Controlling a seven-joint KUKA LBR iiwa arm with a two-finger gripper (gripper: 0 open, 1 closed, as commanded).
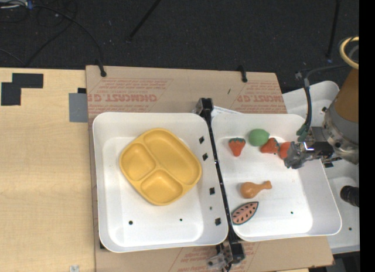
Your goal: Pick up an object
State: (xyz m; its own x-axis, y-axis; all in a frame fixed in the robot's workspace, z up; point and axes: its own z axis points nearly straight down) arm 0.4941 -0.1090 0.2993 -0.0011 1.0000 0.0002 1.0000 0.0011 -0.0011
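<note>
the grey two-finger gripper (291, 158) hovers low at the right white bin's (316, 221) far edge, beside a small red-orange toy piece (285, 149). can't tell how wide it's open, or whether it has anything.

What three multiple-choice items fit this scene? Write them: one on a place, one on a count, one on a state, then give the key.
1. Where does the yellow divided plate lie?
A. In the left bin
B. In the right bin
C. On the cardboard behind the bins

2. How many compartments does the plate have?
A. Two
B. Three
C. Five

3. How does the slice of watermelon stand to the gripper?
A. Held between its fingers
B. Lying apart from it, at the near edge of the right bin
C. Resting on the plate

Key: 1 A, the plate sits alone in the left bin. 2 B, its ridges mark off three wells. 3 B, the slice lies on the bin floor below the chicken drumstick, while the gripper is at the bin's far right side by the small red pieces.
</note>
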